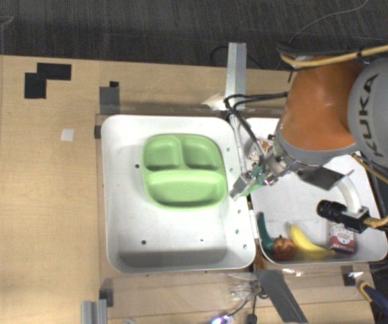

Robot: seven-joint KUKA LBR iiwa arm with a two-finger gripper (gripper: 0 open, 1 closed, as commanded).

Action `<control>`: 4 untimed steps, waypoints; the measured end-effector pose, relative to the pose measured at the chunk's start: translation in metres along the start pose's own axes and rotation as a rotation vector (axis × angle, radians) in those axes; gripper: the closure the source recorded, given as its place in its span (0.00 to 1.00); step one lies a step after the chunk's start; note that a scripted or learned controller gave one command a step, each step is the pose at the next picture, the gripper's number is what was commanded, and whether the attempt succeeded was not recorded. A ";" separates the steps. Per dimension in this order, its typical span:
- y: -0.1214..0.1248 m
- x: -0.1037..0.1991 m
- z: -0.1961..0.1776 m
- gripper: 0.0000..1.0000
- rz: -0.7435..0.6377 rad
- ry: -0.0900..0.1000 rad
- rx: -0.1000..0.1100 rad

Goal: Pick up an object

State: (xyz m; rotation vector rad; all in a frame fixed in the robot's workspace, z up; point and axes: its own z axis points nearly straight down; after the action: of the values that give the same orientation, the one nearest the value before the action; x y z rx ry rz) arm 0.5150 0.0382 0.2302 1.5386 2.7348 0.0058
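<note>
The camera view looks down on a wooden counter carrying two shallow white bins side by side. The left bin holds a green divided plate, lying flat a little above the bin's middle, its two small compartments toward the far side and its one long compartment toward the near side. The grey arm, with its orange band, reaches in from the right and hangs over the upper left part of the right bin. Its hand sits low over the wall shared by the two bins, just beside the plate's right edge; whether it is open or closed, and whether it has anything in it, cannot be told from here. In the right bin's near left corner lie a dark green object, a reddish round fruit and a yellow banana, close together, with a small red and white carton just beside the banana's right end.
</note>
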 end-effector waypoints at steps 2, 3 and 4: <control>0.034 0.018 -0.030 1.00 -0.968 -0.002 -0.003; 0.014 0.059 -0.009 1.00 -1.529 -0.002 -0.003; 0.036 -0.038 -0.081 1.00 -1.443 -0.007 -0.003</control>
State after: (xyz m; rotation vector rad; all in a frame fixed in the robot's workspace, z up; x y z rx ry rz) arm 0.5655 0.0245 0.3111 -0.6489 3.0619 -0.0009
